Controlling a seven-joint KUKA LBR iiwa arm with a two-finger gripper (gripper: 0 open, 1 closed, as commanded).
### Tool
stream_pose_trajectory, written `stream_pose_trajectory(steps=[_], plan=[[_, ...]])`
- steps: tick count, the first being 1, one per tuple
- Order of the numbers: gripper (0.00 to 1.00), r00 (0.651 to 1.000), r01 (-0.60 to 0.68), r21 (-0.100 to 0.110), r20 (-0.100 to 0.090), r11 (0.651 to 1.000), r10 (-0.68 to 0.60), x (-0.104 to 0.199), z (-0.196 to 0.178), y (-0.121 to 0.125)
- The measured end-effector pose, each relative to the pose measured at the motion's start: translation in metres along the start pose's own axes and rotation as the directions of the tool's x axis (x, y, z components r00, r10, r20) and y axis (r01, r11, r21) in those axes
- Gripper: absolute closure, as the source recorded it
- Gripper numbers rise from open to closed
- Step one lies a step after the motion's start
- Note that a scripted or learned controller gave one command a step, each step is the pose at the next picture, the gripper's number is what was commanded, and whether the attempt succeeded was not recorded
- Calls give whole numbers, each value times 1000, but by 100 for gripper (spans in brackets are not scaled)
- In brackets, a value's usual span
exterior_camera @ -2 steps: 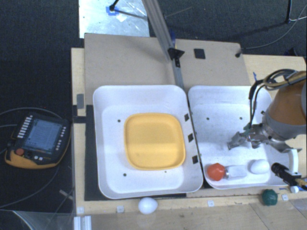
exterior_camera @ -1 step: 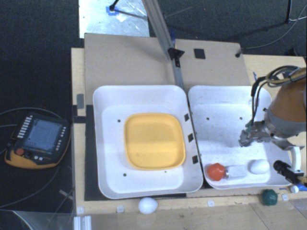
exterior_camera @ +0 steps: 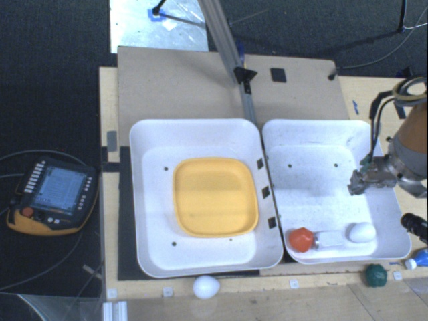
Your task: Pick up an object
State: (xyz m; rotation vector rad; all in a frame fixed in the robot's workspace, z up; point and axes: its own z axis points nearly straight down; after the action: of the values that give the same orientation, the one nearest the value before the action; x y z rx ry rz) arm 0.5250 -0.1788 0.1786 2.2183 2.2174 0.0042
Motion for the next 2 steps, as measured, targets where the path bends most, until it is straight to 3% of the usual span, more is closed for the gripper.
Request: stream_pose_trajectory(steps=[1,2], plan=[[100,1000,1,1,-1,1000,-1,0,-52,1],[100,1000,6,4,-3,1000,-6,55,-49,9]])
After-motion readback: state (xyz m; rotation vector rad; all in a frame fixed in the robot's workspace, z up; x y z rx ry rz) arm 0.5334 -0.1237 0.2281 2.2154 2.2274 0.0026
